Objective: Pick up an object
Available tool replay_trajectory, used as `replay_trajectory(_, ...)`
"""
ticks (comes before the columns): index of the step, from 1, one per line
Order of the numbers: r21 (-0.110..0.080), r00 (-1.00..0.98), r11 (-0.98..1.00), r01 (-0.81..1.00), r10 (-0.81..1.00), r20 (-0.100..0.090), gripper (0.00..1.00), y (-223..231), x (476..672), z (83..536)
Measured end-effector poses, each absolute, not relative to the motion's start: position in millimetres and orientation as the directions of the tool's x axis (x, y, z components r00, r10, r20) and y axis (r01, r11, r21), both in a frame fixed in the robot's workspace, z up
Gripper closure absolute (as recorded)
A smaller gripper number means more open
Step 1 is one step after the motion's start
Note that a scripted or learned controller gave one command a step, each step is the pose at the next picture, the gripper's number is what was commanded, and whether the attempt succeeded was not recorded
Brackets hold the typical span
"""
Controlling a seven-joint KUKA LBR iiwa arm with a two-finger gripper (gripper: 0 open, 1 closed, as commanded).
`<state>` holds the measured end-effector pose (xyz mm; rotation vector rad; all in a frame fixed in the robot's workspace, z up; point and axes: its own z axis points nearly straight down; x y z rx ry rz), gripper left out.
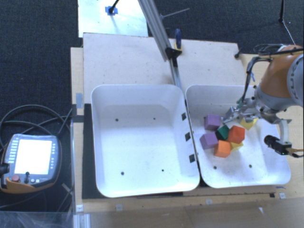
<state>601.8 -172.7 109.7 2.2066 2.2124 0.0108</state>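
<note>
1. The arm [284, 82] reaches in from the right and hangs over the right bin [266, 175]. Its hand [236, 112] sits low at the upper edge of the block pile.
2. Hand state: I cannot tell whether it is apart or together; the metal parts blur against the white bin. No block is seen clamped in it.
3. The pile lies mid-bin, blocks touching: 2 purple blocks [212, 122], a green block [222, 132], 2 orange blocks [236, 134] and yellow pieces [248, 123], 1 partly under the hand.
4. The left bin [142, 99] stands just beside it on the counter [142, 56]. A teach pendant [31, 163] lies well apart on the left.
5. Step in hand, as I judge it: the approach or descent onto a block, nothing lifted yet.
6. Next move calls for settling on 1 block, likely the upper purple or the yellow nearest the hand, closing squarely and lifting straight.
7. Risk: the blocks crowd one another, so a grip may nudge neighbours or slip.
</note>
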Motion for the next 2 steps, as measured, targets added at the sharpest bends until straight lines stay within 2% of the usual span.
replay_trajectory(1, 0.022, -0.006, 0.006, 1.0, 1.0, -0.008, 1.0, -172, 603.6, 123)
replay_trajectory(2, 0.006, -0.005, 0.005, 1.0, 1.0, -0.001, 1.0, -164, 600.8, 175)
